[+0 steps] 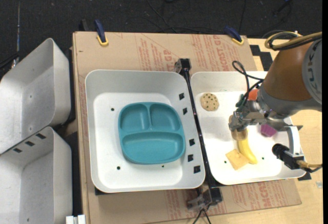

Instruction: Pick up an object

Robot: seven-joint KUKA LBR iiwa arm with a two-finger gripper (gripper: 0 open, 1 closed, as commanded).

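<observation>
Several small toys sat in the right bin (220, 166), and the likeliest pick was the banana (247, 150), lying just under the gripper (239, 126) w/ a yellow cheese wedge (236, 159) touching its lower end. Looked like light, stiff, slick plastic, curved, so prob best pinched across the middle, not lengthwise. Cookie (209, 101) was well apart up top, purple piece (267, 129) near the wrist. Couldn't tell if the claw was open or closed tbh. Left bin (102, 166) held a teal divided plate (151, 133).
</observation>
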